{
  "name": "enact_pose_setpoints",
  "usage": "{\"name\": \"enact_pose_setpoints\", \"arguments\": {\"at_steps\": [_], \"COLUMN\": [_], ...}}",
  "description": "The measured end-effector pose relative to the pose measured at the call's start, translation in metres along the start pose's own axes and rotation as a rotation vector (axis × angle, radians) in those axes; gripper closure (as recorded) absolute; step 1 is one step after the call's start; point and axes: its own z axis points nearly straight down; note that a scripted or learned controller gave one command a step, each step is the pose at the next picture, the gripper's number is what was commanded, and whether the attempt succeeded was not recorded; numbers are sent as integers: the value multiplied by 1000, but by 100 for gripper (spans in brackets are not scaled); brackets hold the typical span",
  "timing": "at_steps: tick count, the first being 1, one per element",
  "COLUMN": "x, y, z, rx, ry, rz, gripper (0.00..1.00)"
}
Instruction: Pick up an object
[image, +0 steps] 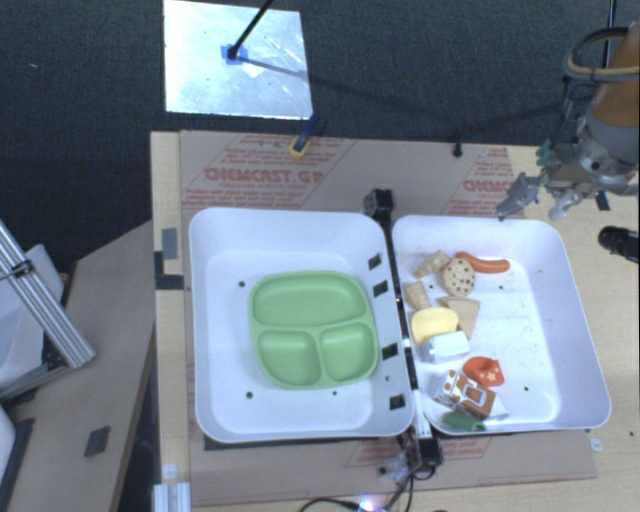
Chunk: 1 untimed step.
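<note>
The objects to choose from lie heaped along the inner side of the right bin (575, 300), all of them below and to the left of the jaws: a sausage (483, 265) nearest, a round speckled cookie (459, 275) beside it, some tan crackers (433, 264), then a yellow block (434, 322) touching a white block (447, 345), and farthest off a red piece (483, 371) and a small patterned box (466, 394) by the bin's near wall. The arm (610, 110) comes in from the upper right, its wrist hanging above the far right corner of that bin and tilted so that the gripper (541, 198) points down and leftward. Its two fingers stand spread apart, one finger (514, 196) over the bin's far rim and the other just right of it, with nothing between them. The gripper is well apart from every item. Further left of the jaws, the left bin (215, 250) holds a green divided tray (311, 328).
</note>
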Motion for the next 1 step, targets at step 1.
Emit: {"name": "enact_pose_setpoints", "arguments": {"at_steps": [1], "x": [1], "y": [2], "z": [-8], "rx": [-13], "ry": [-3], "rz": [-2], "gripper": [0]}}
